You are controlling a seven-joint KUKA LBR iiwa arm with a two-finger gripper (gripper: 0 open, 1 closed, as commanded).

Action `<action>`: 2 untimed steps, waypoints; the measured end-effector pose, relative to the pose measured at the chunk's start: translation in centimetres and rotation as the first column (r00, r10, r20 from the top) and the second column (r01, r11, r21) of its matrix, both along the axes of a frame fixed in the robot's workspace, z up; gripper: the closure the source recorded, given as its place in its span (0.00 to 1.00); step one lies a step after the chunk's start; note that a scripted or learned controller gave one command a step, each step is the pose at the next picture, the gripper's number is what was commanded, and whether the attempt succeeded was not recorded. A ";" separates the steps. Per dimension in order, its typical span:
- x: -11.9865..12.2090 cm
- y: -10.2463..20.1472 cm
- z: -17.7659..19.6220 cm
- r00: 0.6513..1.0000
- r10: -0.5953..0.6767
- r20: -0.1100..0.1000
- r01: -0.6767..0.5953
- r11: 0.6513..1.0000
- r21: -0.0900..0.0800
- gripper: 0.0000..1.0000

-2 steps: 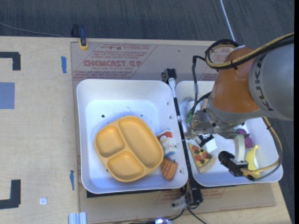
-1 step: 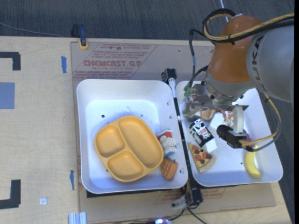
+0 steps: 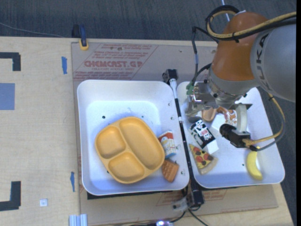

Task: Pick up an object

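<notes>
Camera view shows the gripper (image 3: 212,108) low in the right bin (image 3: 270,175), finger state indeterminate, above crowded items beside the cow-patterned carton (image 3: 202,131) and pizza slice (image 3: 202,158); judged risk: a glancing, empty grasp.

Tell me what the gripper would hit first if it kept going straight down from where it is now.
Probably the small brown object directly beneath the gripper in the right bin; depth is unclear from this angle.
</notes>
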State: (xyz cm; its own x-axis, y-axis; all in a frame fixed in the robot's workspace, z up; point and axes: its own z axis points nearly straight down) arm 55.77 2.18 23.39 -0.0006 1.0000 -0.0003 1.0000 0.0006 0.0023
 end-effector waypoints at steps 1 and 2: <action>5.5 2.1 -0.5 1.000 0.001 -0.001 -0.001 1.000 0.000 1.00; -4.3 3.7 -2.9 1.000 -0.001 -0.005 0.001 1.000 0.001 1.00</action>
